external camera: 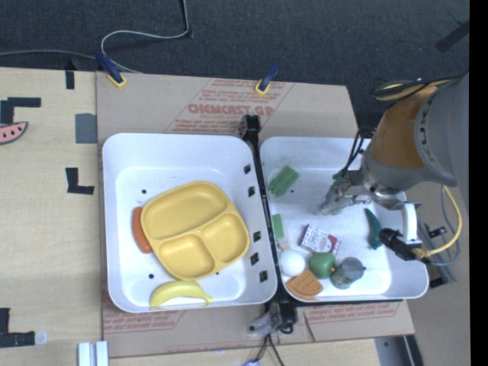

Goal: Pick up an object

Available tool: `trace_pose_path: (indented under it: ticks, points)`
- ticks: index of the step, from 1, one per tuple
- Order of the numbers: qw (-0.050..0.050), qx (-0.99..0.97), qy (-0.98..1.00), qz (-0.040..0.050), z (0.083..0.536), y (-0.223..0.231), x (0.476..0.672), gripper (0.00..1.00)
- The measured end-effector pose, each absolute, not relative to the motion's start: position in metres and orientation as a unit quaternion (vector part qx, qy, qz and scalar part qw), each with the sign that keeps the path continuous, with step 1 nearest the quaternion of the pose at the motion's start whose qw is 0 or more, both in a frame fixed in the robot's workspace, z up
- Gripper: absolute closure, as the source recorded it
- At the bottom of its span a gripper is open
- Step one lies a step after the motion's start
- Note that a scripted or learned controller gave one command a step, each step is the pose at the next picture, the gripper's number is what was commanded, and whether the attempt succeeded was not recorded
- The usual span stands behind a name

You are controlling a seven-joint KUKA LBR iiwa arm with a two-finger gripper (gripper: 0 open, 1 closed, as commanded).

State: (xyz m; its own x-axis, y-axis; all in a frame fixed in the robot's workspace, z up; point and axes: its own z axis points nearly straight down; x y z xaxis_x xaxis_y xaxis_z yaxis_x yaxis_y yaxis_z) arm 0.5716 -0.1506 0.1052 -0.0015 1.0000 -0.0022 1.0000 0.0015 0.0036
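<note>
My gripper hangs over the middle of the right bin, its fingers pointing down and left toward the bin floor. Nothing shows between them. Below it lies a small red and white packet. A green block sits to its upper left. Along the bin's front lie a white egg, a green apple, a grey round object and an orange waffle-like piece. A dark green item lies to the gripper's right.
The left bin holds a yellow divided plate, an orange-red piece at its left edge and a banana near the front. A small green piece lies by the divider. Cables run behind the bins.
</note>
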Motion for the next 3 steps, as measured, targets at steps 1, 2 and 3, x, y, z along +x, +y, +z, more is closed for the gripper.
trace_pose_path:
  ticks: [1,2,3]
  points:
    - [0.002,0.707,0.708,0.0005,0.105,-0.151,0.572,0.00]
    - [0.002,0.707,0.708,0.0014,0.087,-0.156,0.550,0.00]
    - [0.004,0.707,0.707,0.0011,0.096,-0.157,0.550,1.00]
